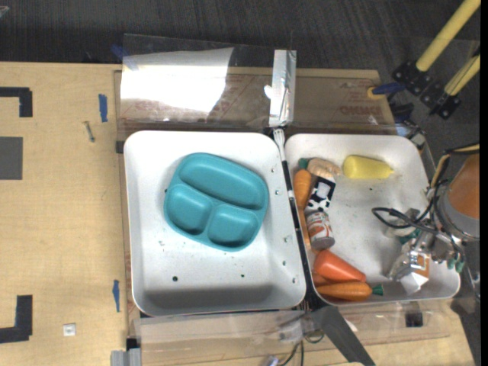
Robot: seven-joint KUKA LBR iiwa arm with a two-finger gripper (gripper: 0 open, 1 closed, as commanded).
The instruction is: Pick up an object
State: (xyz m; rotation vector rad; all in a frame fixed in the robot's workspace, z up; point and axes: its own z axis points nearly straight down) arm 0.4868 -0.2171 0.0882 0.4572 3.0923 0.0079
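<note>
Grey gripper (412, 269) | low in right bin (381, 204) corner | opening unclear | nothing seen held

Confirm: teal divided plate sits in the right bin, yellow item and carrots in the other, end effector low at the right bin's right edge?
Not quite. The camera view shows the teal divided plate in the left bin, not the right. The rest holds: the yellow item and carrots lie in the right bin, and the end effector is low at that bin's right edge.
</note>
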